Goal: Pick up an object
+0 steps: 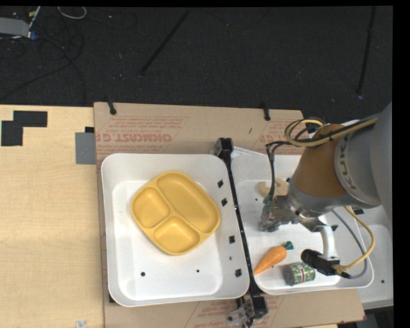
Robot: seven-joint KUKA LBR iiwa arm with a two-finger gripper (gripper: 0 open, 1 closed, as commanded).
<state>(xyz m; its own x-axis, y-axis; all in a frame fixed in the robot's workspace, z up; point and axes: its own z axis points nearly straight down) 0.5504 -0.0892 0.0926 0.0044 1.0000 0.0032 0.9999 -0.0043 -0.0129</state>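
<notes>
Camera view: fingers (269,218) (state impossible to tell) low in right bin (256,186), near carrot (270,258).

So there's two white bins side by side, left bin (122,282) and right bin (384,272), sitting on a flattened cardboard sheet (173,131) with red print that reads upside down. All of that is on a light wood counter (45,224). A black divider strip (234,211) runs between the bins. Dark floor behind with a few loose cables (70,13) up top left.
</notes>
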